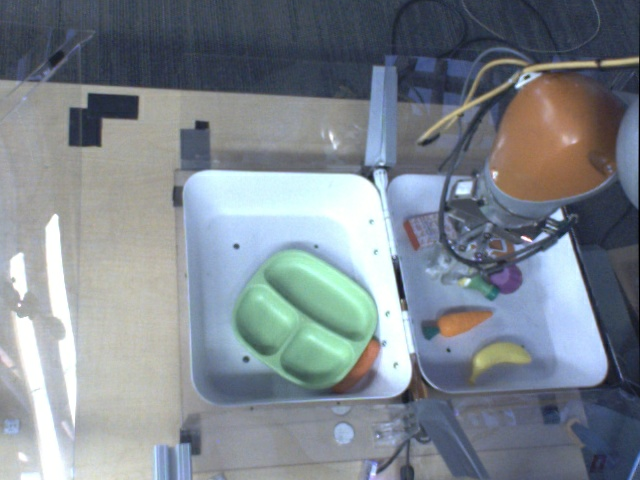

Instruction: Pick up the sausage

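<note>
Crowding right bin's (590, 358) rear: gripper (468, 250)

Left bin (210, 268): white, holding a light green divided plate (305, 316) with an orange-red item (358, 366) under its edge. Right bin (580, 308): white, holding an orange carrot (462, 322) with green tip, a yellow banana (500, 357), a purple piece (508, 278). Arm (550, 138): orange band, grey.

A green plate (305, 316) lies in the left bin (210, 268), hiding part of an orange thing (362, 365). The right bin (580, 318) holds a carrot (462, 322), banana (500, 357), eggplant (505, 279).
</note>
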Action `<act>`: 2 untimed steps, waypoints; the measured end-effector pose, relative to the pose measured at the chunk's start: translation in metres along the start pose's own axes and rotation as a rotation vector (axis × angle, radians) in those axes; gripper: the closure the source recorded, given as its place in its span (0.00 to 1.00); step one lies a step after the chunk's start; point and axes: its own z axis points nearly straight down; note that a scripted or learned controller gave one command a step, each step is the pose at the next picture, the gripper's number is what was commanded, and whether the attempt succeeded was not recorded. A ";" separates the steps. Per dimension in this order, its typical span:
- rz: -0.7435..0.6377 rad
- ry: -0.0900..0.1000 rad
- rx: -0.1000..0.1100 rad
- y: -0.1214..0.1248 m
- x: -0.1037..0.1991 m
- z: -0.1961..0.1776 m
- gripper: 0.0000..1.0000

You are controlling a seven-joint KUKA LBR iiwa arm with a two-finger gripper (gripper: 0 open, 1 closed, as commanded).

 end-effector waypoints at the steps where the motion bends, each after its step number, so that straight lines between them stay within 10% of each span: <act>1: -0.645 -0.003 0.003 -0.003 -0.002 0.000 1.00; 2: -0.962 -0.001 0.004 -0.021 0.050 0.006 1.00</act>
